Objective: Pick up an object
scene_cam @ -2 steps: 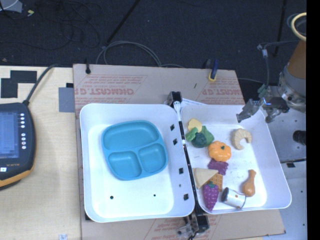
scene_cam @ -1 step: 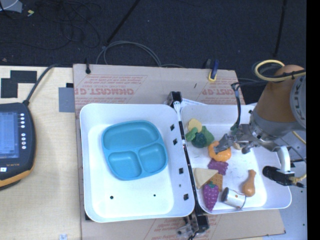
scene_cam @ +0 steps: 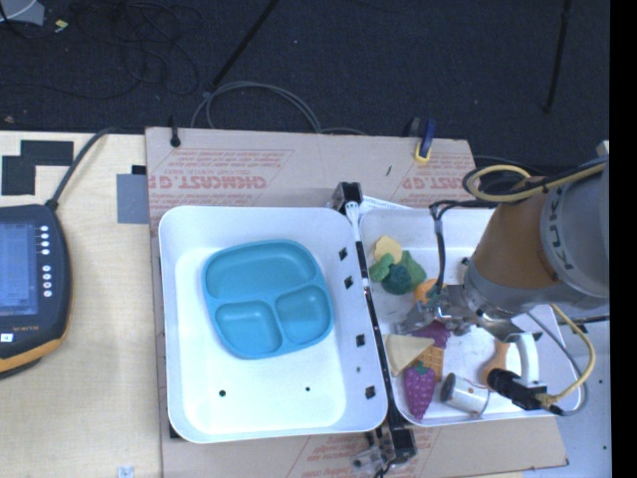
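The gripper (scene_cam: 423, 319) hung low over the right bin (scene_cam: 453, 222), amid the heaped toys where picking was likeliest. A purple toy (scene_cam: 420, 387) lay at its six o'clock. I couldn't tell how the jaws stood.

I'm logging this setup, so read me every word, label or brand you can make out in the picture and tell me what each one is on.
"KUKA", partly cut off, running sideways on the grey arm.
Red print on the cardboard sheet under the bins, upside down from this view: too blurred to read with confidence.
The screen and buttons of the handheld pendant at the left: too small to read.
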